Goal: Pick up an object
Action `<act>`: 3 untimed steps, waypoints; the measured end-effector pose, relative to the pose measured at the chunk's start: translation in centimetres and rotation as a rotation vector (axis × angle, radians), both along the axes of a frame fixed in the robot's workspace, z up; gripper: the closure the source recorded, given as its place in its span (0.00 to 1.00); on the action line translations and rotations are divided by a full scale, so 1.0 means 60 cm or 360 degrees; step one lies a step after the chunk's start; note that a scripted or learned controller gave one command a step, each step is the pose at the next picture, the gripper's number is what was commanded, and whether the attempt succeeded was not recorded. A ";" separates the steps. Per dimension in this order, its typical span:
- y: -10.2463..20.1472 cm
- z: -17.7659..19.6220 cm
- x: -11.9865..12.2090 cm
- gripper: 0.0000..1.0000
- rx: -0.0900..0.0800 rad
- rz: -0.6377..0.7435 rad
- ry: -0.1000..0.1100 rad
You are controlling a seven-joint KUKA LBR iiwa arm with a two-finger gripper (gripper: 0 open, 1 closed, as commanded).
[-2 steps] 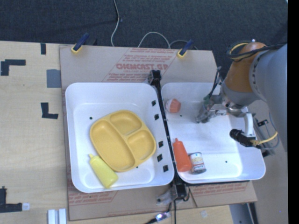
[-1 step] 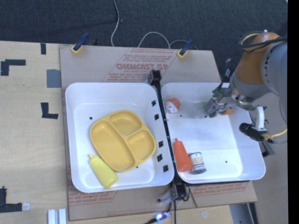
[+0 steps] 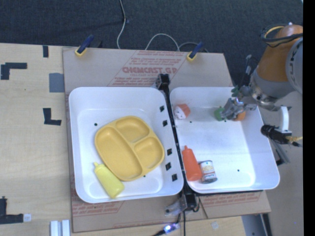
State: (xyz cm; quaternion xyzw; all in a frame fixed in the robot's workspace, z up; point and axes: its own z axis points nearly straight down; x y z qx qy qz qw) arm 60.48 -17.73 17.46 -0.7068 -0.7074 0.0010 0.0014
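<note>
Gripper [image 3: 232,109] down in right bin [image 3: 246,178], far corner by the rim, sitting right over a small green item [image 3: 219,114] and a small orange item [image 3: 240,115]. Too blurred to call what either is, or whether anything is caught; gripper state: cannot tell. Likely targeting that pair, judging by the low tilted wrist.

Rest of right bin: small white-and-orange piece [image 3: 181,111] near the divider, well apart from gripper; orange bottle [image 3: 191,164] lying flat at the near side, small can [image 3: 208,171] touching or just beside it. Looks scattered loose, no neat layout, consistent with random pick targets.

Left bin [image 3: 78,132]: yellow divided plate [image 3: 129,147], three compartments, lying flat mid-bin; yellow bottle [image 3: 108,179] on its side at the plate's near-left edge.

Count: 2 bins, 2 bottles, 1 plate, 1 can, 3 small unidentified bits. Bins side by side on cardboard sheet [image 3: 147,70], clamped at the far edge with 2 clips [image 3: 84,45] to tabletop [image 3: 29,146], presumably to stop sliding.
</note>
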 end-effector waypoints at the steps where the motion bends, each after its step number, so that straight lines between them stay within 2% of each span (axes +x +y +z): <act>1: -0.001 0.076 -0.014 1.00 -0.0001 0.0000 -0.0002; 3: 0.186 0.093 -0.018 1.00 0.0002 0.0010 0.0006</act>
